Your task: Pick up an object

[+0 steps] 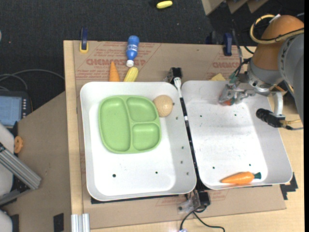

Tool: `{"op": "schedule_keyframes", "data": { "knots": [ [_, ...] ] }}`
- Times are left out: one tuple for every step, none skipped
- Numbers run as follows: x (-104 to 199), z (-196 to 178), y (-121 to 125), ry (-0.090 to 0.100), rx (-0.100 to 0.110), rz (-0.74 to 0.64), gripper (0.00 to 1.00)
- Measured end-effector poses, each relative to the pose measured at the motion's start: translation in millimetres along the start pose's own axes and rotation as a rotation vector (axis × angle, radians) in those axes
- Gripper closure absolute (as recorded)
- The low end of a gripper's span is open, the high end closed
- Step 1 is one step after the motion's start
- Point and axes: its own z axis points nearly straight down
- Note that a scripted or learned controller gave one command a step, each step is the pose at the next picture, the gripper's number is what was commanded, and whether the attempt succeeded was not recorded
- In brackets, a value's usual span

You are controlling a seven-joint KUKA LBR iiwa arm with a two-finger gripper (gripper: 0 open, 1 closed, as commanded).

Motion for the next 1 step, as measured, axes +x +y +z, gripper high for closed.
{"op": "schedule_keyframes", "data": {
  "knots": [
    [52.6,-96.6,-42.7,0.005,0.001,-0.002,1.0]
  ]
}}
